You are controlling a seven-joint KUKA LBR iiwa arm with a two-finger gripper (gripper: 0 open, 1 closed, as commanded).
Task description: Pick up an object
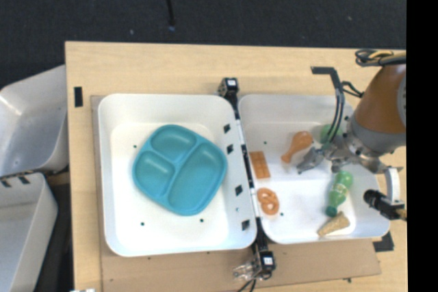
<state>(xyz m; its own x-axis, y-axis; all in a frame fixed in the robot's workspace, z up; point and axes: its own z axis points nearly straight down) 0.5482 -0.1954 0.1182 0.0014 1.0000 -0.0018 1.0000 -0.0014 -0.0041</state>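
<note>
A blue divided plate (pixel 179 169) lies in the left bin (pixel 109 215). In the right bin (pixel 287 232) the gripper (pixel 311 159) hangs just beside an orange drumstick (pixel 298 145), with a cracker (pixel 259 165), pretzel (pixel 268 201), green bottle (pixel 338 191) and cone (pixel 334 224) around

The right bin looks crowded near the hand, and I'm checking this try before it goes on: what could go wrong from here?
1. The hand hangs low beside the orange drumstick toy; it may nudge the toy away rather than catch it.
2. The green bottle lies close under the arm's wrist, so it could get knocked or pinned.
3. The cone-shaped piece sits against the right bin's near wall, leaving little room for a grasp.
</note>
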